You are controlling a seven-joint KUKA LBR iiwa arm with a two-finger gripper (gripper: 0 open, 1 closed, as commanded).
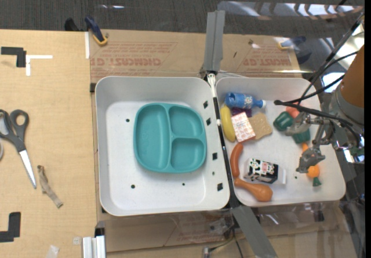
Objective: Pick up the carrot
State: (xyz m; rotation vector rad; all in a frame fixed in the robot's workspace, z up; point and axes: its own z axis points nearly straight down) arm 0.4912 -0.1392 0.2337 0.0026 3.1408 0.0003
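Tan wood and cardboard cover the surface (46,135), which carries two shallow white bins set side by side. In the left bin (110,152) lies a teal divided plate (170,137), three compartments, roughly at the bin's middle. The right bin (330,190) holds the clutter. Over its right edge reaches the grey arm (348,97), and below it the jaws (309,159) hang low in the bin's right half, near its front right corner. The metal fingers (305,161) are dark and blur against what lies under them, so whether they are apart or together I cannot tell. The carrot (313,173), small and orange with a green tip, sits directly beneath and beside the fingertips, close to the bin's right wall; contact cannot be made out. A green and orange toy (286,119) lies just behind the jaws. Along the bin's left wall run a yellow banana (226,123) and a long orange sausage-like piece (235,161), with a tan squash shape (257,191) at the front edge. A blue bottle (240,100) lies at the back, a cracker (262,126) and a pink packet (243,127) beside it, and a black-and-white carton (262,170) toward the front. Scissors (17,141) rest near the surface's left edge.
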